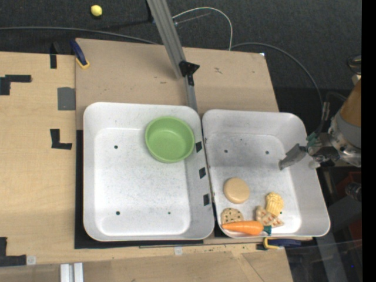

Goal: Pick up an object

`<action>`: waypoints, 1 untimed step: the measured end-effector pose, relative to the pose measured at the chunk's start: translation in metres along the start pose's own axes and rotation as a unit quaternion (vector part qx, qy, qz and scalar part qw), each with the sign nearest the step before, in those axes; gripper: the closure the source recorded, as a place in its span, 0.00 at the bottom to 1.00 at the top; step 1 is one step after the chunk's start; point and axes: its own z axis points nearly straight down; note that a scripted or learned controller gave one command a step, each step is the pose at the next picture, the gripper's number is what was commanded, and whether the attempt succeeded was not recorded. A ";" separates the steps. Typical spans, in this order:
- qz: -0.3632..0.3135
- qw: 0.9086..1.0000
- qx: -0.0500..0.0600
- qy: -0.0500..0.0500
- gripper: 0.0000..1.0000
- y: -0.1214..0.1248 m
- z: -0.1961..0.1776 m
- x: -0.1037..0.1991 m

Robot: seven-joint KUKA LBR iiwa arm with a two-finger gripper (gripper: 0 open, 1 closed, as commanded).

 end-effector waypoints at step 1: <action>0.000 1.000 0.000 0.000 0.00 0.000 0.000 0.000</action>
